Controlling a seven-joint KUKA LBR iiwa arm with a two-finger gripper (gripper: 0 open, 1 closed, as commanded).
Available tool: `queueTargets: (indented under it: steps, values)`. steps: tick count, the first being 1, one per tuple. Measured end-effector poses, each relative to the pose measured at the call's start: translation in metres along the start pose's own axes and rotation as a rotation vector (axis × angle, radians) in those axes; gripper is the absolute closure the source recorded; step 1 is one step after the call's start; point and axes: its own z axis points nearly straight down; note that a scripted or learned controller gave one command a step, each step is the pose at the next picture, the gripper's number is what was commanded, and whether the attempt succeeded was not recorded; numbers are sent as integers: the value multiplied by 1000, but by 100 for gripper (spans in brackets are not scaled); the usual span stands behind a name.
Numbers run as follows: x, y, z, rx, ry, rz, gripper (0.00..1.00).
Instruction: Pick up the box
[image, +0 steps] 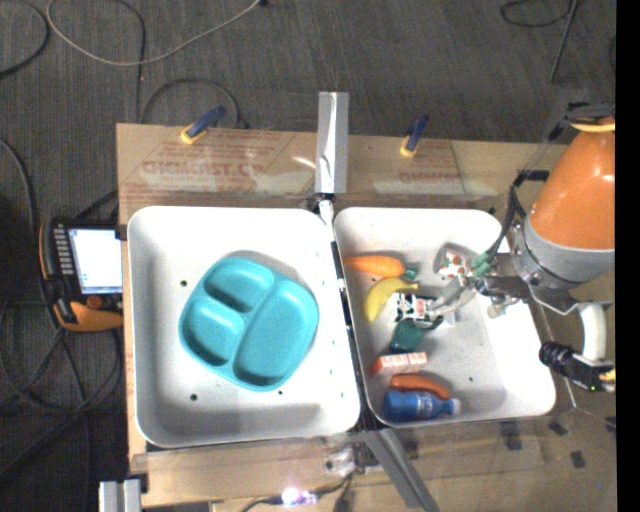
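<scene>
In the right bin (500, 385), a small red and white box (402, 361) lies flat near the middle. Just above it is a dark green carton-like item (408, 332) with a black and white piece on top. My gripper (443, 298) reaches in from the right and hangs low beside that green item, up and to the right of the red and white box. Nothing can be seen held in it.
An orange carrot (374, 265) and a yellow banana (384, 293) lie at the right bin's upper left. A red sausage-like piece (421, 382) and a blue bottle (418, 405) sit near its front edge. The left bin (150, 250) holds a teal divided plate (250, 320).
</scene>
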Motion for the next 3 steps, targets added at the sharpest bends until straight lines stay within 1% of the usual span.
queueTargets:
  steps: [1, 2, 3]
  values:
    - [15, 45, 113, -11, -4, -217, 0]
    - [-21, 2, 149, -25, -12, -144, 0]
    - [-20, 3, 142, -22, -7, -145, 100]
